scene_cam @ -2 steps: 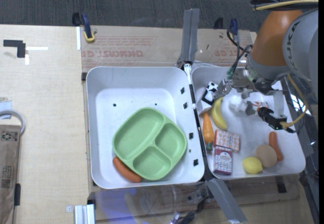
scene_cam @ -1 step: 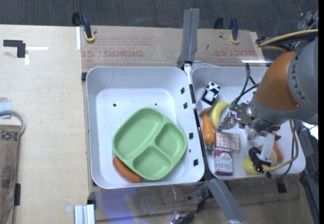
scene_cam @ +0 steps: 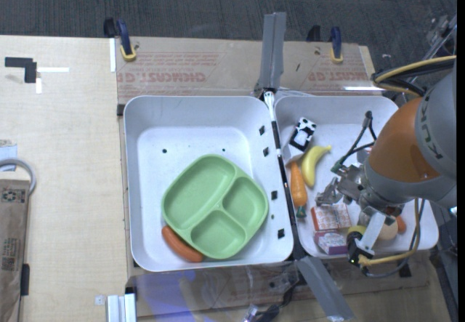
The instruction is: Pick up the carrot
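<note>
The orange carrot (scene_cam: 298,184) lies lengthwise along the left wall of the right bin (scene_cam: 378,104), its tip pointing toward the front edge. A yellow banana (scene_cam: 314,163) lies just right of the carrot's upper end. My gripper (scene_cam: 336,193) hangs low over the middle of the right bin, a short way right of the carrot and apart from it. It sits just above a red and white packet (scene_cam: 330,219). The grey arm with its orange band (scene_cam: 399,150) covers the right part of this bin.
The left bin (scene_cam: 145,168) holds a green divided plate (scene_cam: 214,206) with a reddish sausage (scene_cam: 182,244) at its lower left edge. In the right bin are also a black and white toy (scene_cam: 303,133) and a pink box (scene_cam: 332,243). Cables run around the wrist.
</note>
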`<state>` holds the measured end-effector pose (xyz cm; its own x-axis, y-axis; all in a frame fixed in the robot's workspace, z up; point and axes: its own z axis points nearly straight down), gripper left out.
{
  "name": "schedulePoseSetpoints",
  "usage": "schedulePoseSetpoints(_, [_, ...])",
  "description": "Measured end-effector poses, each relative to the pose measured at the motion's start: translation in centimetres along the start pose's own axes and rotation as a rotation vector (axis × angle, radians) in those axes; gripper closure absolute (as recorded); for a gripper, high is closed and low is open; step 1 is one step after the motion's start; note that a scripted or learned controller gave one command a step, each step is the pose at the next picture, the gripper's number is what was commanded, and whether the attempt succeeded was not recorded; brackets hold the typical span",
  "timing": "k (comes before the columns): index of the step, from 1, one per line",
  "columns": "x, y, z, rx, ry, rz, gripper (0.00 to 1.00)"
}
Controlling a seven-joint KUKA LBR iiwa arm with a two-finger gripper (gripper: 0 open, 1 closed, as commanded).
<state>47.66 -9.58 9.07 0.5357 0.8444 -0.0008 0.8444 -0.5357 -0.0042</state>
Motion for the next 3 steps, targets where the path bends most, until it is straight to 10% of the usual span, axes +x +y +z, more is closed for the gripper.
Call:
schedulePoseSetpoints(1, [0.3,0.0,0.0,0.000,-0.001,0.340,0.00])
schedulePoseSetpoints(2, [0.2,0.0,-0.8,0.002,-0.002,0.341,1.00])
schedulePoseSetpoints(3, [5.8,-3.6,-10.0,-0.002,-0.001,-0.126,1.00])
